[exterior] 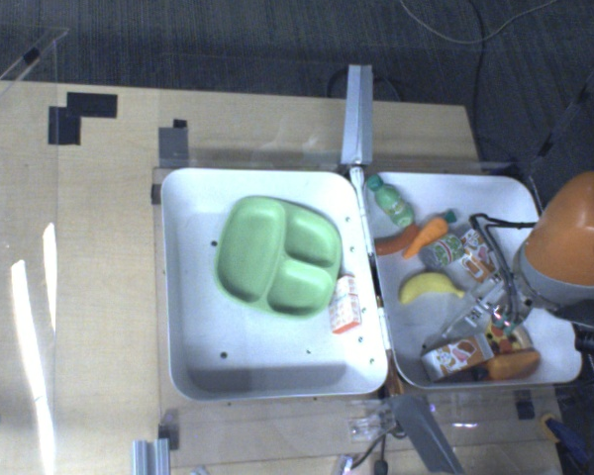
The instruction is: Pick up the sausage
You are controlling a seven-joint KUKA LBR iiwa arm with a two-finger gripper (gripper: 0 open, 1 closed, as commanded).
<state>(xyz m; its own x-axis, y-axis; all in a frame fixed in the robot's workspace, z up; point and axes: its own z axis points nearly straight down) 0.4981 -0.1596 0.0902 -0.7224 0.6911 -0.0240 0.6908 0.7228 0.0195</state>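
Note:
A brown-orange oblong sausage (513, 366) lies at the front right corner of the right bin (416, 369). It rests beside a small brown carton (455, 357). My gripper (487, 313) hangs over the right half of that bin, just behind the sausage and the carton and right of a yellow fruit (428, 287). The grey wrist with its orange band (574, 240) covers the bin's right edge. Nothing shows between the gripper's metal parts.
Also in the right bin are a green bottle (390, 204), an orange carrot (426, 235), a dark red elongated piece (388, 247) and a juice box (457, 252). The left bin (188, 344) holds a green divided tray (277, 255) and a small carton (345, 305).

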